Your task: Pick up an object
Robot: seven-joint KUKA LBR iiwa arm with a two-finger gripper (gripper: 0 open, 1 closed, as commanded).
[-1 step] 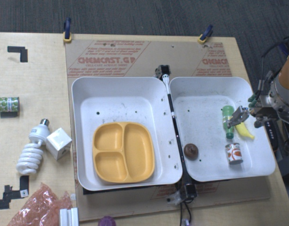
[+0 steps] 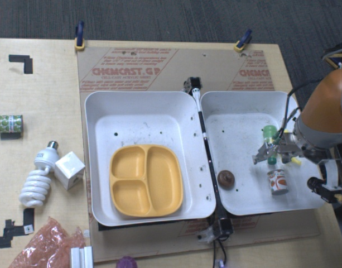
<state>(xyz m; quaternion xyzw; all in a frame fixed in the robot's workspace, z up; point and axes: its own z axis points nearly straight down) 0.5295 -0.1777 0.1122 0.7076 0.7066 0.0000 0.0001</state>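
From my feed the arm (image 2: 321, 113) comes in at the right, its orange band over the right edge of the right bin (image 2: 237, 102). The claw (image 2: 269, 152) hangs over the middle-right of that bin, right at a small green-topped object (image 2: 269, 132) — I cannot tell whether the metal fingers are parted or closed, nor whether the green piece sits between them or just behind.

Just below the claw lies a small red-and-white can (image 2: 278, 181), tilted on the bin floor. To its left, near the bin's left wall, rests a small brown round object (image 2: 225, 178), well apart from the claw.

The left bin (image 2: 137, 108) holds a yellow divided tray (image 2: 147, 180) with three compartments, lying flat in the lower half.

Out on the tabletop (image 2: 37, 94) to the left I see a green can (image 2: 10, 124) on its side, a white spiral bulb (image 2: 38, 180) just beside a small white cube (image 2: 69, 170), and a pink mesh bag (image 2: 45, 244) at the lower edge. Two blue clamps (image 2: 80, 35) pin the brown board under the bins.
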